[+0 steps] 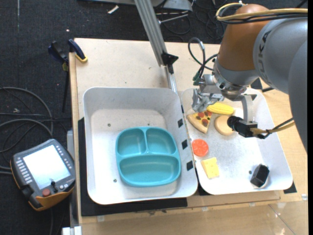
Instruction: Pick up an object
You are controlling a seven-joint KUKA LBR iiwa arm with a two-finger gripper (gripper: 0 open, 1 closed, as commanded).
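My gripper [200, 105] hangs low over the back left part of the right bin [254, 153], just above the pizza slice [200, 122]. A yellow banana [221, 108] lies right beside it, and a tan round piece [223, 126] sits in front of the banana. Nearer the front lie an orange-red tomato slice [199, 147], a yellow cheese wedge [211, 167] and a small black object [259, 175]. Nothing can be made out held in the gripper.
The left bin [98, 104] holds a blue divided tray [146, 155]. A slanted metal pole [151, 26] rises behind the wall between the bins. A pendant with a screen [43, 173] lies on the floor at the left.
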